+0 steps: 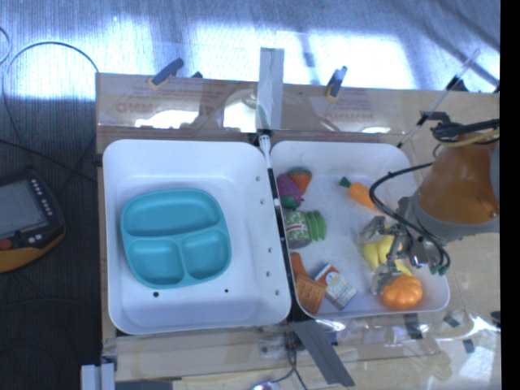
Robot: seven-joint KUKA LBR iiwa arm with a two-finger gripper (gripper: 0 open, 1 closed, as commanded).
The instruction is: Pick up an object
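On the bench, the left bin (pixel 122 299) holds a blue tray (pixel 175 236). In the right bin (pixel 370 159) the gripper (pixel 392 260) is low, just beside a yellow toy (pixel 374 253) and an orange fruit (pixel 402 292). I cannot tell how it stands.

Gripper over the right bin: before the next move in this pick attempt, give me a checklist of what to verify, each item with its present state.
1. Gripper is over the right bin, where the toys lie: ok.
2. A target lies right under it: ok; the yellow toy and the orange pumpkin-like toy sit directly beneath.
3. Something is held between the gripper's tips: cannot tell; cables and toys clutter that spot.
4. Target stands apart from its neighbours: not ok; the yellow and orange toys crowd together.
5. Teal divided tray lies flat in the left bin: ok.
6. Carrot lies apart from the gripper: ok.
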